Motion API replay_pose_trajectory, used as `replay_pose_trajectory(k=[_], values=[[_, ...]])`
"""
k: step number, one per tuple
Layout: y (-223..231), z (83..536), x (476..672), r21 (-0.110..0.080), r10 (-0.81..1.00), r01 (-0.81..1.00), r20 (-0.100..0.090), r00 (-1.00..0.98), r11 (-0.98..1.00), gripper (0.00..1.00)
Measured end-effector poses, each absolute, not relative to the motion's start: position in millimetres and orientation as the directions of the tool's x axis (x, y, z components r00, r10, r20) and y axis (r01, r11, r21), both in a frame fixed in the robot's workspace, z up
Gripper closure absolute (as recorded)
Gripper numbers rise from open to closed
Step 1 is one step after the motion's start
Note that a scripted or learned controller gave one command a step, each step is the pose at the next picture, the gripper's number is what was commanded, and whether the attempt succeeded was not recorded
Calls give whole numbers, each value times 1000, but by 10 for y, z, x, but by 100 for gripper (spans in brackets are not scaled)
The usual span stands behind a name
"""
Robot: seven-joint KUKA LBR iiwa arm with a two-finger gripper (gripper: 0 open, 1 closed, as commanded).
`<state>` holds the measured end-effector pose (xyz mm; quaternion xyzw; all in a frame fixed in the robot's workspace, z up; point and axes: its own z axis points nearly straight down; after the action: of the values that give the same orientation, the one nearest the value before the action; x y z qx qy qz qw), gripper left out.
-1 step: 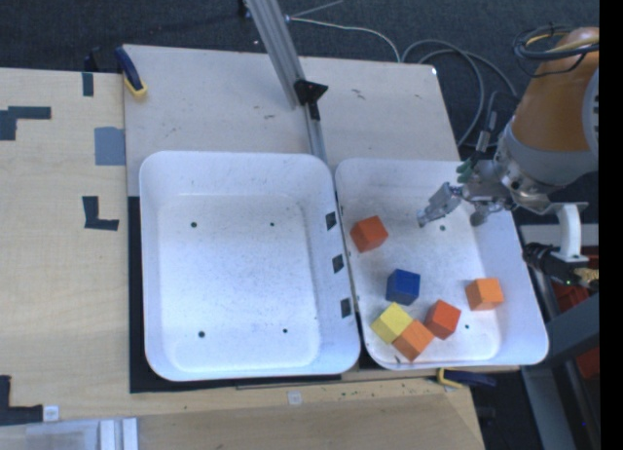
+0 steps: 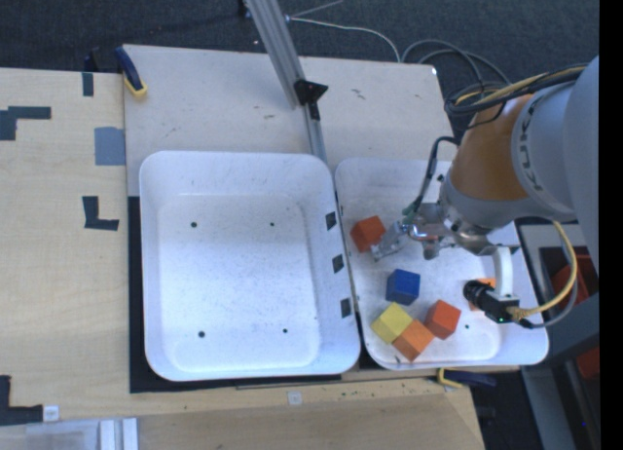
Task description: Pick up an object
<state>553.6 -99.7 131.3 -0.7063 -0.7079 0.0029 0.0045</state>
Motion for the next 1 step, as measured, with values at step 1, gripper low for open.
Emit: replay_pose_trajectory(k=[1], values=[[-1016,1360,5554,-2,1000,1000,0,-1,1,0]])
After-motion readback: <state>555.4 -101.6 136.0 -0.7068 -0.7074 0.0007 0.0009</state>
